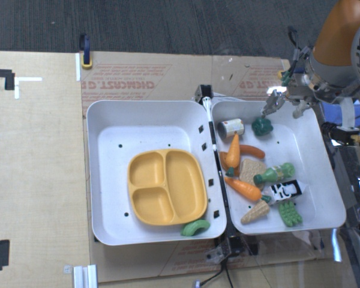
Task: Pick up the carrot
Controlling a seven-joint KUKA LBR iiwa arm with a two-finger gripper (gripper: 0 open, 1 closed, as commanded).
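Note:
Two orange carrots lie in the right bin [315, 138]. One carrot [233, 150] stands nearly lengthwise along the bin's left wall; the other carrot [244, 188] lies slanted below it, its green tip toward the divider. My gripper [286, 104] hangs over the bin's far edge, up and to the right of both carrots, with its fingers apart and nothing between them. A dark green broccoli piece [262, 126] sits just below it.
The right bin also holds a small can [232, 126], a sausage [252, 151], a bread slice [251, 170], a green bottle [274, 174], a black-and-white card [284, 190], a corn cob [255, 212] and a green block [290, 213]. The left bin [108, 179] holds a yellow divided plate [167, 186] and a green pepper piece [195, 227].

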